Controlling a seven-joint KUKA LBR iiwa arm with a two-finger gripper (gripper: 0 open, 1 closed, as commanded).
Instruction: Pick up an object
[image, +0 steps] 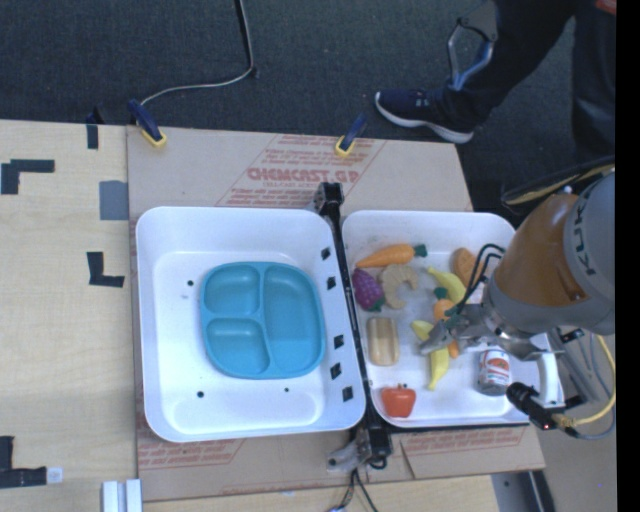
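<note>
Two white bins side by side: left bin (165, 300) with a blue tray (264, 318), right bin (480, 222) crowded with toy food. Arm (548, 262) reaching in from the right, gripper (447, 333) low over the clutter at mid-bin. Fingers hard to read, blurred against the pieces; cannot tell how open, nor whether anything sits between them. Just below, touching or nearly, a yellow banana (438, 368); beside it a can (493, 371), a bread slice (382, 340), a tomato (398, 401). Seemingly the grasp step, descent done. Next: closing on one piece, then lifting straight up.
</note>
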